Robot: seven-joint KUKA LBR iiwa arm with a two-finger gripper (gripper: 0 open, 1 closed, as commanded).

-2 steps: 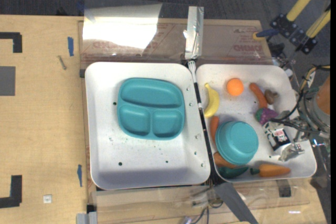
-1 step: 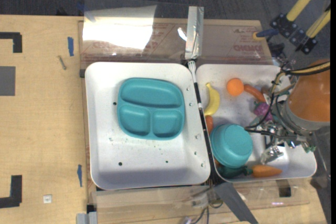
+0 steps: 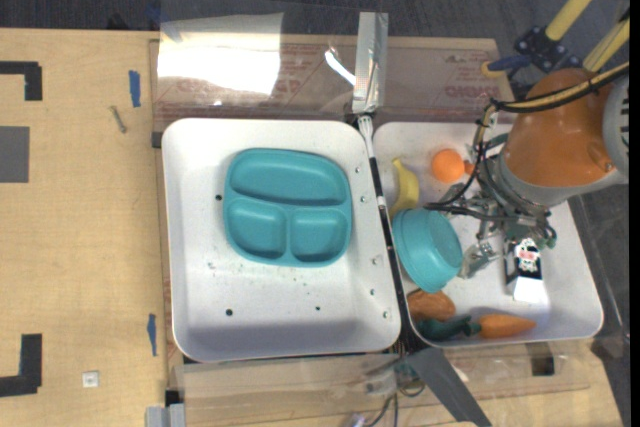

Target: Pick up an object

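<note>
You're hovering the gripper (image 3: pixel 487 250) beside the teal bowl (image 3: pixel 428 248); finger state: can't tell. Bowl is looking light, rigid, slick: be pinching its rim.

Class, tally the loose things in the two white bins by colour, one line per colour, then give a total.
Teal: 2, the sectioned teal plastic plate and the round teal plastic bowl
Orange: 3, the small orange ball, the orange carrot-shaped toy and the rounded orange-brown piece
Yellow: 1, the curved yellow banana-shaped toy
White: 1, the white carton with black patches
Total: 7
</note>
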